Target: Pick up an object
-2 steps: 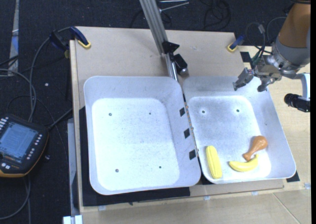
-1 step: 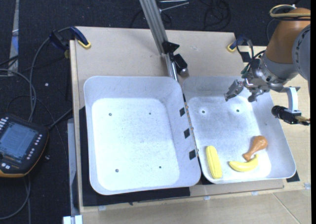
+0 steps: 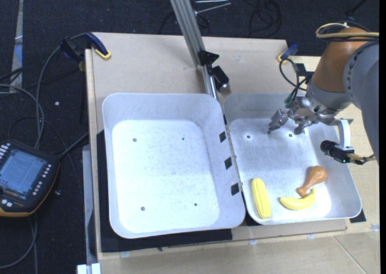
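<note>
Corn cob [image 3: 261, 198], banana [image 3: 297, 203] in right bin [image 3: 283, 158]

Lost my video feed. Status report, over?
End effector open, over right bin, holding nothing. Corn, banana, drumstick lie untouched near front edge. Nothing in the way.

Three toy foods lie in the right bin [image 3: 338, 209], all toward its 6 o'clock edge. The corn [image 3: 261, 198] is a yellow cob, flat on the floor, long axis running 12 to 6. At its 3 o'clock, near but apart, lies the banana [image 3: 297, 203], yellow, curved, ends tipped up. The drumstick [image 3: 312, 178], orange-brown, sits at the banana's 1 o'clock, its thin end touching or overlapping the banana.
</note>
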Robot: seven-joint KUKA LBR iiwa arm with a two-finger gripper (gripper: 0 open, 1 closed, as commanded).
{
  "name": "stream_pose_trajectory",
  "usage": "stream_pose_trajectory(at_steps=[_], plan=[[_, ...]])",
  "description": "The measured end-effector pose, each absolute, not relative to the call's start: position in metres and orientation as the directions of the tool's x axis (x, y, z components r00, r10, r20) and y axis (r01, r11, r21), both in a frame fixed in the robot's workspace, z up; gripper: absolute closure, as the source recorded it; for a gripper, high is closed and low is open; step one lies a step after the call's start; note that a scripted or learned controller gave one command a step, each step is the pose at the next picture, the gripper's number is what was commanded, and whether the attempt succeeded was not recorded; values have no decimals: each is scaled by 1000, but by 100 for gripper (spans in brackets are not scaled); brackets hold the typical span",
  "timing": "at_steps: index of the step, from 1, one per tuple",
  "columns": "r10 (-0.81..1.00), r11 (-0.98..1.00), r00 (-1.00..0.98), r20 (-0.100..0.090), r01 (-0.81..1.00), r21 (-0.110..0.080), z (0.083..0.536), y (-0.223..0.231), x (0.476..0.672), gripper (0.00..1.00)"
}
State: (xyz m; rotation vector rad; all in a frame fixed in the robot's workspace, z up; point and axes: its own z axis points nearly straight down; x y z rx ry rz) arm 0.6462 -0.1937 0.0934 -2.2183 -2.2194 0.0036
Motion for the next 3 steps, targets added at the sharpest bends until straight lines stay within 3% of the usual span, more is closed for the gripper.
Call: stream_pose_trajectory(at_steps=[1,2,3], plan=[[1000,1,-1,-1,1000,1,107,-194,648,100],[1000,0,0,-1,1000,4,156,-196,640,100],[1000,0,0,-2,1000,5,213,-202,648,100]])
